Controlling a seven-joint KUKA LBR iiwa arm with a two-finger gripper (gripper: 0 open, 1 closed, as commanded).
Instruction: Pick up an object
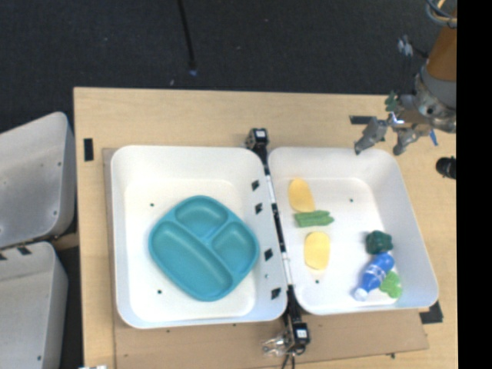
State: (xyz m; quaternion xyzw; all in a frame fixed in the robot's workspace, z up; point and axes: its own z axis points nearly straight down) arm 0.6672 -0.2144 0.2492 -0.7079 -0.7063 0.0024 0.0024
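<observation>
Six small toy pieces sit in the right white bin — any one is yours to lift.

Going left to right: you first pass the teal divided plastic plate in the left white bin, smooth, rigid and likely too broad to pinch. Next come the upper yellow oval piece, the green bean-like strip and the lower yellow oval piece — all look light, glossy and low, so take one across its narrow width. Further right, the dark green lump, the blue-and-white bottle-shaped toy and the bright green chunk crowd together. Your two-finger gripper hangs above the bin's far rim, fingers spread apart, holding nothing.
</observation>
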